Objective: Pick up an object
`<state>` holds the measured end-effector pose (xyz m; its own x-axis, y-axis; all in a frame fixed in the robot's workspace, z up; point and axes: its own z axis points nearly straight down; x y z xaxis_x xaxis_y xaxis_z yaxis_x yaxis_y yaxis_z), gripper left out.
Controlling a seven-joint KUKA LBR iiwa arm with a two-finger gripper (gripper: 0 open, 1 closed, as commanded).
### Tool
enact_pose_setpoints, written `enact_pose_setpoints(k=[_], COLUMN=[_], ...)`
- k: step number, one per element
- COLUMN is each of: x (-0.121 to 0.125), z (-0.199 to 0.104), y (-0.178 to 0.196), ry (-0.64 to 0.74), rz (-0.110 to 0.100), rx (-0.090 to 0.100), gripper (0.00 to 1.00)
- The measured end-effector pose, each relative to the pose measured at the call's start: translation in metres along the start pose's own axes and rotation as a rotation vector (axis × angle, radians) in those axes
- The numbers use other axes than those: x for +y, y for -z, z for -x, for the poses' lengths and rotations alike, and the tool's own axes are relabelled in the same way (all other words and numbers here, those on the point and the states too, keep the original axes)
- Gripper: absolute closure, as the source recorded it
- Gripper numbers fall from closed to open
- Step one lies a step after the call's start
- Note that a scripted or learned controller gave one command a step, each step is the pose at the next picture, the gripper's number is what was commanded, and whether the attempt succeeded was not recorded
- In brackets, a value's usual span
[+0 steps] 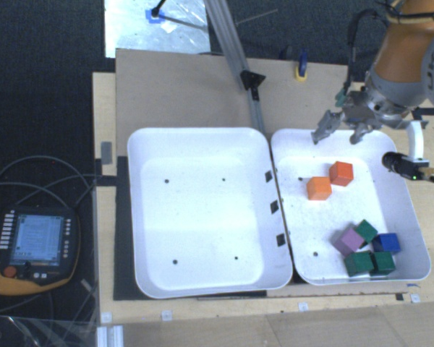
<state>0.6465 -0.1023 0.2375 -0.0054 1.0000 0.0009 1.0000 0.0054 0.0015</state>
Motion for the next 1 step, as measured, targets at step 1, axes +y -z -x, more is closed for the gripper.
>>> enact_pose_setpoints(k=[1], x=[0.0], z=[0.0], y=[0.0], ry=[0.0], rz=[0.0], rx=[0.0], gripper=[0.0])
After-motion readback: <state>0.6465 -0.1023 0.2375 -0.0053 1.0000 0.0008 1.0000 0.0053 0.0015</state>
